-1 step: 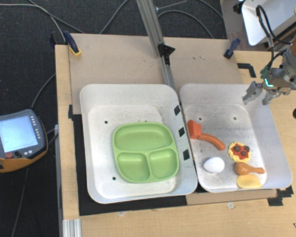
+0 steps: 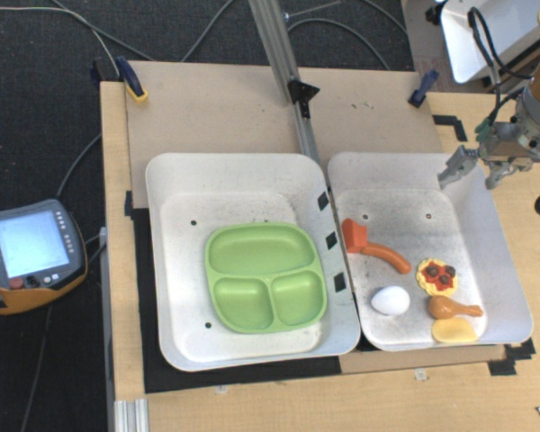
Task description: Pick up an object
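Observation:
The right bin [image 2: 486,232] holds an orange toy with a curved handle [image 2: 371,247], a white egg [image 2: 390,301], a small yellow pizza slice with red toppings [image 2: 436,276], a brown drumstick [image 2: 452,309] and a pale yellow piece [image 2: 455,330]. My gripper [image 2: 475,171] hangs over the bin's far right rim, well above and behind these objects. Its two grey fingers [image 2: 454,169] are spread apart with nothing between them.
The left bin [image 2: 175,232] carries a green divided plate [image 2: 266,274]. A metal pole [image 2: 283,57] slants down to the gap between the bins. Blue clamps [image 2: 131,81] grip the bench's far edge. A teach pendant [image 2: 29,255] lies on the floor at left.

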{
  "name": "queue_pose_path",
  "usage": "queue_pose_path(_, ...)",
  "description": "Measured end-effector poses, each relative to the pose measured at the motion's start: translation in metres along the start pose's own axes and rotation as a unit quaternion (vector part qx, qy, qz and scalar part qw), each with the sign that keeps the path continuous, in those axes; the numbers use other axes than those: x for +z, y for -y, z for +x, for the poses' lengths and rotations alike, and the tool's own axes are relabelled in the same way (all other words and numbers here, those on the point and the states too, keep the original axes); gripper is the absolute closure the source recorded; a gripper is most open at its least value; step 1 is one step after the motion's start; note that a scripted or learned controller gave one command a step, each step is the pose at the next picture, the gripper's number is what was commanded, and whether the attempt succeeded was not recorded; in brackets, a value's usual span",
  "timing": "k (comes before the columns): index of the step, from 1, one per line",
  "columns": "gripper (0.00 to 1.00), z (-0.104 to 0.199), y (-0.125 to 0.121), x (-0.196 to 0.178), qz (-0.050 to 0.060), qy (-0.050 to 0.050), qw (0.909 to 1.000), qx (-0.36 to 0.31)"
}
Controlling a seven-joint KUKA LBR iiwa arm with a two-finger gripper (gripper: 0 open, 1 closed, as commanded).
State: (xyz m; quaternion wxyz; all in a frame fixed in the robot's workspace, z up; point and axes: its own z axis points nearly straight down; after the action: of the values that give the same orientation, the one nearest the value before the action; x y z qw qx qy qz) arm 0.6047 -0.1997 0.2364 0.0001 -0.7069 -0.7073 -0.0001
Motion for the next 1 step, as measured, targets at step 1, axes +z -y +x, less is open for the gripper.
queue_pose_path(1,0.0,-0.007,-0.0048,0.0478,0.003,-0.001,1.0,0.001)
